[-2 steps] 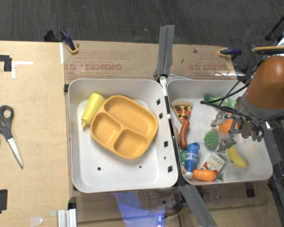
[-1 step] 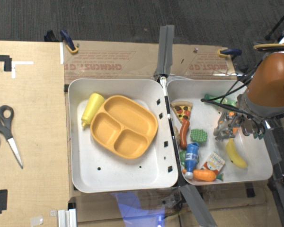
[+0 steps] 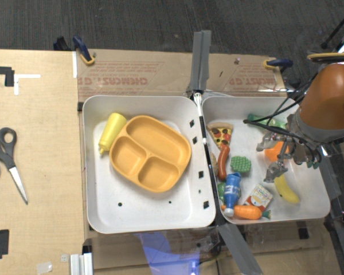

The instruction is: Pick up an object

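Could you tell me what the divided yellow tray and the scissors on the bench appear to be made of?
The divided tray looks like moulded plastic: uniform yellow-orange, smooth, rounded edges, soft sheen. The scissors seem to have bright metal blades and dark grey, probably plastic, handles.

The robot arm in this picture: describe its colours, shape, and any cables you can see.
The arm has a rounded orange band above grey metal wrist parts. Dark and green cables run alongside it. Its end effector is small, metallic grey, and narrow.
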You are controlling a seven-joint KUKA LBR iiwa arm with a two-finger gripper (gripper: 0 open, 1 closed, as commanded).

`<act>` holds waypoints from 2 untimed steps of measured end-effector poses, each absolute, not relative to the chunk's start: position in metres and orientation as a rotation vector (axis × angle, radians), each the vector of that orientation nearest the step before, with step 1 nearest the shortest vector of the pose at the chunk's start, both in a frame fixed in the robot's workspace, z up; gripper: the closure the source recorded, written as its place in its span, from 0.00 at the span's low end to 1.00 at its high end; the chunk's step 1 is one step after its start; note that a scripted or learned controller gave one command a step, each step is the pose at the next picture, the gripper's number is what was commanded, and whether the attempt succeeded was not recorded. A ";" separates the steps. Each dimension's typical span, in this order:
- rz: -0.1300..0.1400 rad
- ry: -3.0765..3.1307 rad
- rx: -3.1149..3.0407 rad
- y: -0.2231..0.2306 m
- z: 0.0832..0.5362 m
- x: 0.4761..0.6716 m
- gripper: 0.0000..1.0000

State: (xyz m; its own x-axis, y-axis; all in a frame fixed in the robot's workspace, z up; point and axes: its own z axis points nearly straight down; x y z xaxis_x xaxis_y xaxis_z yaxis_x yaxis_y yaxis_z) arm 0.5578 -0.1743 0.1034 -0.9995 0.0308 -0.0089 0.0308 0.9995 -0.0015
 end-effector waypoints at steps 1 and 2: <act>-0.001 3.137 0.053 -0.193 0.093 0.537 0.00; -0.003 3.132 0.048 -0.192 0.104 0.539 1.00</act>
State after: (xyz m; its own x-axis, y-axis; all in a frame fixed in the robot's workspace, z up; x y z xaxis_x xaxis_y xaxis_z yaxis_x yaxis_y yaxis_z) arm 0.5394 -0.1916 0.1036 -0.9995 0.0307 -0.0090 0.0307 0.9995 -0.0019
